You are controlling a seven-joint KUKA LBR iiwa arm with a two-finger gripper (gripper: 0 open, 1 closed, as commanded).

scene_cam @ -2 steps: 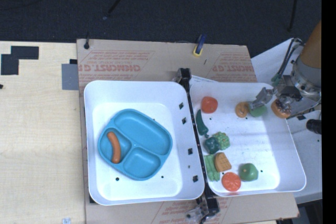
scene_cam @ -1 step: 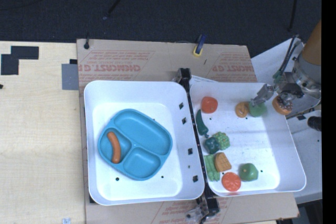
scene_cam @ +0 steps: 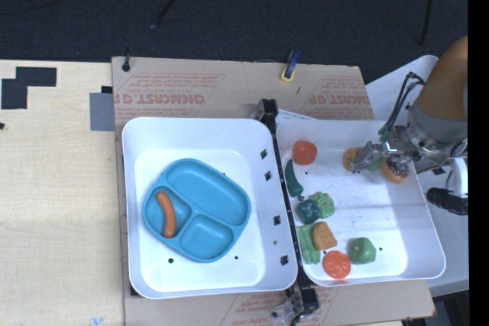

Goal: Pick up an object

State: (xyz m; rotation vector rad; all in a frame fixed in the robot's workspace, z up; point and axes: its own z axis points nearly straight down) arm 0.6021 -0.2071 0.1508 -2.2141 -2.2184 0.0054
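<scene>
1. Nearest you, at the front edge of the right bin (scene_cam: 428,240), sit a red tomato (scene_cam: 336,264) and a green pepper (scene_cam: 362,249), close together.
2. Look to the pincer (scene_cam: 380,155) at the right bin's back right: it hangs low over the bin floor, and you cannot tell whether its fingers are spread or clenched, since the metal parts blur together.
3. Just beside the pincer you have two orange pieces, one (scene_cam: 353,159) on its left and one (scene_cam: 396,171) on its right; whether either is touched is unclear.
4. Further left, near the back of the same bin, you see a red ball-shaped fruit (scene_cam: 305,152).
5. Along the bin's left wall you find a dark green cucumber (scene_cam: 293,178), then a broccoli cluster (scene_cam: 316,207), then an orange carrot-like piece (scene_cam: 324,235) lying against a green leafy piece (scene_cam: 306,242).
6. Across the divider, the left bin (scene_cam: 153,141) holds a blue divided plate (scene_cam: 199,208), and an orange sausage (scene_cam: 166,213) lies in its left compartment.
7. Both bins rest on a cardboard sheet (scene_cam: 199,91) on your worktop (scene_cam: 53,202).
</scene>
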